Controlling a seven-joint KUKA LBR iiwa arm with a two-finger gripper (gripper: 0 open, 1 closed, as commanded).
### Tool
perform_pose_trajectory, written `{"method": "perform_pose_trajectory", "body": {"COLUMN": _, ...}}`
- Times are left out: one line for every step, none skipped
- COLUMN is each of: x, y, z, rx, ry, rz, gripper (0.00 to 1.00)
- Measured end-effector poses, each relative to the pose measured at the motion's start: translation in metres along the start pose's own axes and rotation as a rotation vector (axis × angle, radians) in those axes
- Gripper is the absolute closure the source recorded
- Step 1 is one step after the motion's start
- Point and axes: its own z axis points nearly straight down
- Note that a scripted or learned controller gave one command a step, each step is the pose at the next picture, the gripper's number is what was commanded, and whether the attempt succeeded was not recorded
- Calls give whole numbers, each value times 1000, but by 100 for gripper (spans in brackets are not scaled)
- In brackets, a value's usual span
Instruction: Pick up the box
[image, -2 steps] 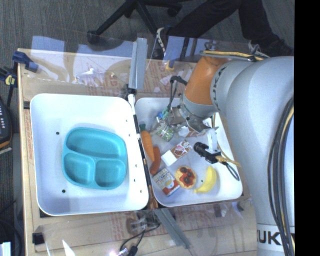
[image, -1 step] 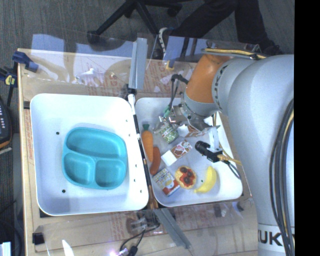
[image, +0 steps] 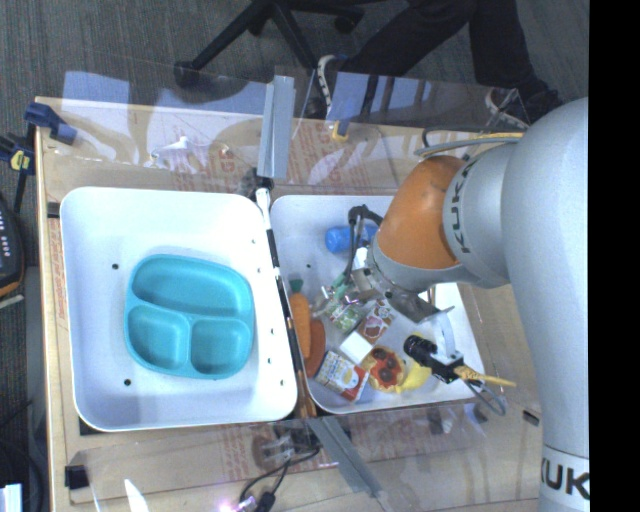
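A: Where does the box sit?

B: In the right bin, toward its 7 o'clock corner, close to the front wall. It is a small white-and-red carton lying flat and turned at a slant to the bin walls. Its long axis seems to run roughly from 10 to 4 o'clock, though it is small here and I would not swear to it.

A: How crowded is it?

B: Tight. A long orange thing lies just beside it at 10 o'clock, along the wall shared with the left bin. A red-and-yellow packet is touching or nearly touching it at 3 o'clock. More small packets are heaped at 12 o'clock, under the gripper. The barest floor in that bin is at its 11 o'clock, around a blue thing.

A: And the gripper?

B: It hangs over the heap, at 12 o'clock from the box and apart from it. Whether it is spread or pressed together I cannot tell.

A: Any writing?

B: "KUKA" reads on the arm beside the orange band. The box's print is too small to read.

A: The left bin?

B: One teal divided tray, with bare floor all round it.
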Motion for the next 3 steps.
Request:
{"method": "perform_pose_trajectory", "body": {"x": -4, "y": -1, "z": 1, "rx": -2, "ry": -8, "rz": 5, "gripper": 0}}
{"method": "perform_pose_trajectory", "body": {"x": -27, "y": 27, "z": 11, "rx": 19, "ry": 22, "rz": 46, "gripper": 0}}
{"method": "perform_pose_trajectory", "body": {"x": -14, "y": -21, "z": -14, "rx": 18, "ry": 27, "rz": -113, "gripper": 0}}
